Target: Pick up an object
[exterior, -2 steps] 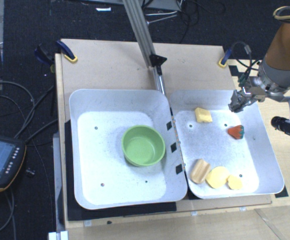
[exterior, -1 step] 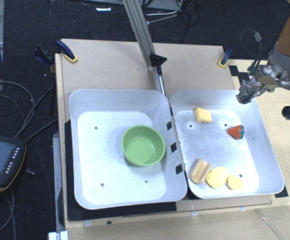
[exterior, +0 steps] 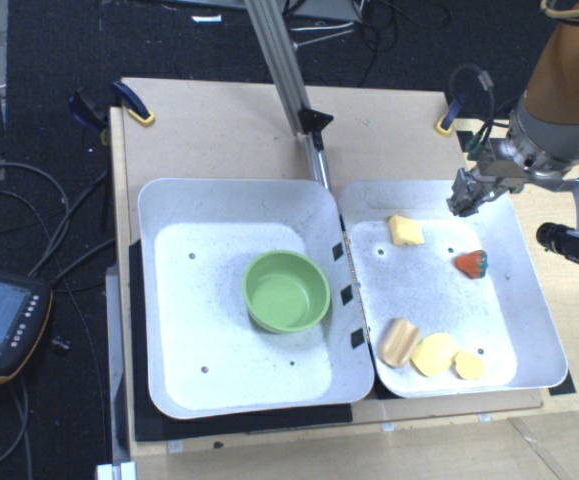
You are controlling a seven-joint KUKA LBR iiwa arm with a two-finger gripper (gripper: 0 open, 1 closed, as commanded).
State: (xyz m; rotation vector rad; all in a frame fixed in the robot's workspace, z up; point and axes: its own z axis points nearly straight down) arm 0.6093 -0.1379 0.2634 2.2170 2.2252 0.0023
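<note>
One fixed camera looks down on the bench (exterior: 219,128) at a slant, from above its near edge and set well back, so the whole bench top fits with dark floor around it. The left bin (exterior: 169,268) and right bin (exterior: 529,298) lie near the middle of the view, their far rims higher up than their near rims. Beyond the bench, cables and a metal rail (exterior: 279,48) show at the top. The arm (exterior: 569,78) enters right of the bench, its upper part cropped.
</note>
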